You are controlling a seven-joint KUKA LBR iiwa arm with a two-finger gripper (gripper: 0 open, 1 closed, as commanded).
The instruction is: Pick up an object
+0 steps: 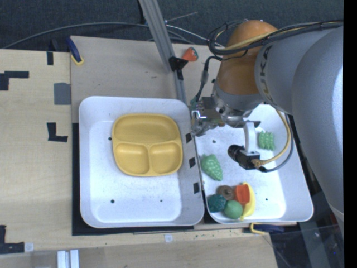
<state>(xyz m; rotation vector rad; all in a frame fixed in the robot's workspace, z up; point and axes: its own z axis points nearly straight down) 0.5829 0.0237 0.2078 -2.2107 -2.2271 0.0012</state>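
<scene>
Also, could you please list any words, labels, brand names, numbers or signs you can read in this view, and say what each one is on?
No readable text in this view.
The yellow divided tray in the left bin: plain, no label.
The toy items in the right bin: no print visible.
The dark marks on the bench: tape pieces, not letters.
The arm: no legible brand or number.

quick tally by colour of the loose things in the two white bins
Yellow: 2, the divided tray in the left bin and a banana-like piece in the right bin
Green: 3, at and
Teal: 1
Orange-red: 1
Brown: 1
Total: 8
</scene>
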